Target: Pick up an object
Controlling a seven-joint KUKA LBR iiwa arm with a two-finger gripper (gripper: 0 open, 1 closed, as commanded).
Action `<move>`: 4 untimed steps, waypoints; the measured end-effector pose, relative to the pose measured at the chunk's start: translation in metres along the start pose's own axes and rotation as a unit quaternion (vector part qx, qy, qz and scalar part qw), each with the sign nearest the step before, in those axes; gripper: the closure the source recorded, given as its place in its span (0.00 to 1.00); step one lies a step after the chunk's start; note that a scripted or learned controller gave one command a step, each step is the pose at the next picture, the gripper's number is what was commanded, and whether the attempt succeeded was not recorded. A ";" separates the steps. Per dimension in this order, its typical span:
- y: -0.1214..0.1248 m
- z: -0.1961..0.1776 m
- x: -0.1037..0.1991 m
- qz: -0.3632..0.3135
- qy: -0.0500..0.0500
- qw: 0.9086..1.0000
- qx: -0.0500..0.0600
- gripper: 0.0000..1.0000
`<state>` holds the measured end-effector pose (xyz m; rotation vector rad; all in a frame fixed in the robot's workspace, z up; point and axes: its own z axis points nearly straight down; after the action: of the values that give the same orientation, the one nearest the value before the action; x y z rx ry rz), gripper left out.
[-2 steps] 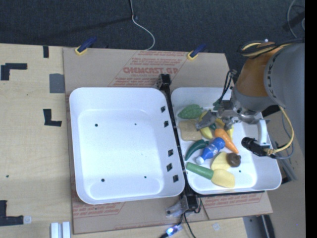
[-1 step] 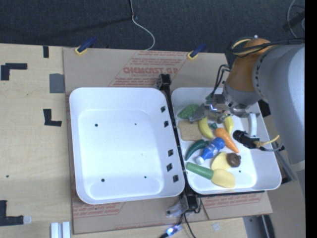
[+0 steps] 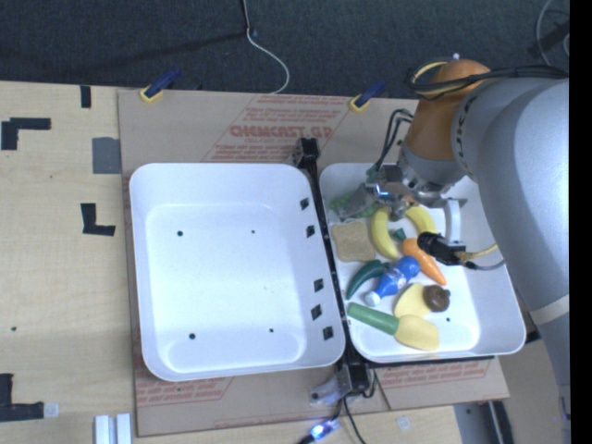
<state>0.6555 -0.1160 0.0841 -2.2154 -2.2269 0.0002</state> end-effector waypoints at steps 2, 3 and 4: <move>0.006 -0.005 0.010 0.003 -0.001 1.000 0.017 1.00; 0.005 0.002 0.013 0.005 -0.005 1.000 0.018 1.00; 0.005 0.003 -0.001 0.002 0.003 1.000 0.018 1.00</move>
<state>0.6602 -0.1168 0.0811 -2.1994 -2.2004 0.0319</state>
